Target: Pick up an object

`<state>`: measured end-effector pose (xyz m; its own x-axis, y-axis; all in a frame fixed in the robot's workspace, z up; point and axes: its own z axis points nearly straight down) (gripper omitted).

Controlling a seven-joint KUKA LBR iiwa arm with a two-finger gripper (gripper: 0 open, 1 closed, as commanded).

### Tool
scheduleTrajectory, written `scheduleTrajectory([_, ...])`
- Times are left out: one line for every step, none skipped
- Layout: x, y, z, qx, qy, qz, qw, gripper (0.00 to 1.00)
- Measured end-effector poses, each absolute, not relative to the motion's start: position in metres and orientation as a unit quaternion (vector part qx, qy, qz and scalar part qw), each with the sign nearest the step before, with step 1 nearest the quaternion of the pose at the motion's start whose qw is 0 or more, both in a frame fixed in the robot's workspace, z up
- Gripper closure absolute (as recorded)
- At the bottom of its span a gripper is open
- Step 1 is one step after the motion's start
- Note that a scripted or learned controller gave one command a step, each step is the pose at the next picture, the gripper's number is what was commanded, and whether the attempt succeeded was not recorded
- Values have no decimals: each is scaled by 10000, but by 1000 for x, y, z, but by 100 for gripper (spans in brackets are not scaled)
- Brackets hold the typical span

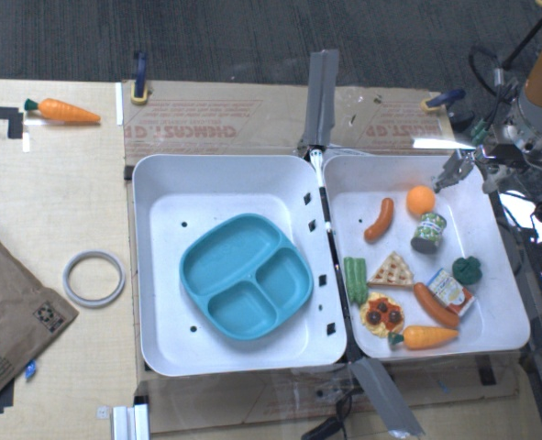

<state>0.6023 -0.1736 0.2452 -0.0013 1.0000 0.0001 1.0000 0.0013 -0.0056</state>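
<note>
The right bin [500, 246] holds several toy foods: an orange ball [421, 200], a small can [428, 232], a red sausage [379, 219], a green pickle [355, 280], a sandwich wedge [392, 270], a small pizza [383, 313], a carrot [422, 337], a second sausage [434, 305], a little carton [453, 291] and a dark green piece [466, 269]. My gripper [467, 176] hangs over the bin's far right corner, up and to the right of the orange ball. Its fingers are spread open with nothing between them.
The left bin [160, 246] holds a blue divided plate [245, 275]. On the bench to the left lie another carrot [61, 111], a tape ring [94, 277] and a cardboard box [9, 319]. Cables hang beside the arm at the right.
</note>
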Motion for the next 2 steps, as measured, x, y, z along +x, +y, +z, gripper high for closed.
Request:
scheduleTrajectory([622, -171, 90, -6994, -7147, 6, 3, 0])
scheduleTrajectory([639, -178, 105, -7438, -6684, 10, 5, 0])
